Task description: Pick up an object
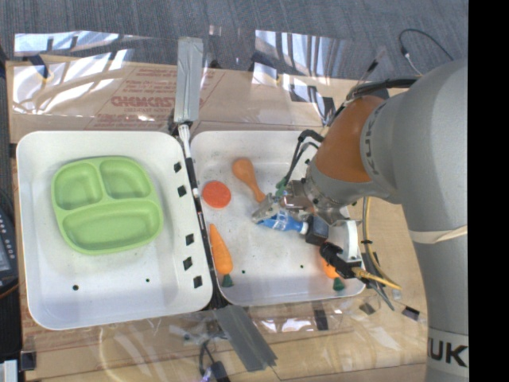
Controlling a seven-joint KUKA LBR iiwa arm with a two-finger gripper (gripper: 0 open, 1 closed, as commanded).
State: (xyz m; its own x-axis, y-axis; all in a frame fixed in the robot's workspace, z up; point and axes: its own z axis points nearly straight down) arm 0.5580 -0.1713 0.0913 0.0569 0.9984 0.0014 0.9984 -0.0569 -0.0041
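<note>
In the right bin (262, 289), my gripper (274, 211) reaches down from the right, its grey arm with the orange band (346, 146) above it. Directly under the gripper's tip lies a small blue object (285, 224), partly covered by the gripper. An orange drumstick-shaped toy (247, 177) lies just up and left of it. A red-orange disc (216, 194) sits near the bin's left wall. One carrot (221, 250) lies along the lower left of the bin, and a second carrot (332, 270) lies at the lower right, partly hidden by the arm.
The left bin (48, 293) holds a green divided plate (106, 204). A taped divider (189, 205) separates the two bins. Cables (374, 277) hang by the right bin's lower right corner. Cardboard and plastic sheeting (119, 86) lie behind the bins.
</note>
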